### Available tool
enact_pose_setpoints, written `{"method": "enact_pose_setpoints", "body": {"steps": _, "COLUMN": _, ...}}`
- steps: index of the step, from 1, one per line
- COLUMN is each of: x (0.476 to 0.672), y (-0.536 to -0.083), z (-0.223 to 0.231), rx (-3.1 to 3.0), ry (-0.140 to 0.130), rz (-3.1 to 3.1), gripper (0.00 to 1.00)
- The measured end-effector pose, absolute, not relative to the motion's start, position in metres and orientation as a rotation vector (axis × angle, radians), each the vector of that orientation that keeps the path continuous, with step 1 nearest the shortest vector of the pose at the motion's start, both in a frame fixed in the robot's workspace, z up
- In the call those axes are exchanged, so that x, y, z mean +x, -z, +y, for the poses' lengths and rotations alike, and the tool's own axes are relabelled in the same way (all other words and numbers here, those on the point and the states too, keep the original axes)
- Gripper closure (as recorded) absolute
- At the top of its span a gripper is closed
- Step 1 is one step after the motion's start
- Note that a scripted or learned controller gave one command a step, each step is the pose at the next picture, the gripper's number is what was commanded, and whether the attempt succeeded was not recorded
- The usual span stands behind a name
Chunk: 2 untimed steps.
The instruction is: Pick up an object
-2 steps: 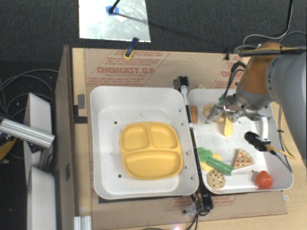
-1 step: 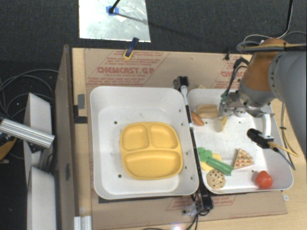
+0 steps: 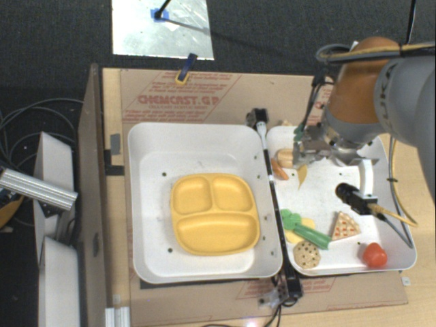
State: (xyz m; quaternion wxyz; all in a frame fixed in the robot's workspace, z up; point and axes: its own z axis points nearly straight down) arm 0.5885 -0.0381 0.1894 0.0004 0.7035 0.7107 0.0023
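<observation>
My gripper (image 3: 302, 152) hangs low over the upper left part of the right bin (image 3: 392, 182), below the grey arm with its orange band. Just left of it, against the bin's left wall, lies a tan bun-like piece (image 3: 283, 159). A small yellow-orange wedge (image 3: 302, 175) lies right below the gripper. Nearer the front of the same bin lie a green toy vegetable (image 3: 306, 230), a round cookie (image 3: 307, 254), a pizza slice (image 3: 344, 226) and a red tomato (image 3: 374, 254).
The left bin (image 3: 146, 182) holds a yellow divided plate (image 3: 214, 213) at its middle. A ridge (image 3: 269, 182) separates the two bins. Cardboard lies under and behind them, and cables and metal parts sit off the bench to the left.
</observation>
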Motion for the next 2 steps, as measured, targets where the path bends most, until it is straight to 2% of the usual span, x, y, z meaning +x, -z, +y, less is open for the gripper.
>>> {"method": "enact_pose_setpoints", "body": {"steps": 1, "x": 0.558, "y": -0.235, "z": 0.024, "rx": 2.21, "ry": -0.006, "rz": 2.233, "gripper": 1.0}}
{"method": "enact_pose_setpoints", "body": {"steps": 2, "x": 0.548, "y": -0.236, "z": 0.026, "rx": 2.216, "ry": -0.001, "rz": 2.228, "gripper": 1.0}}
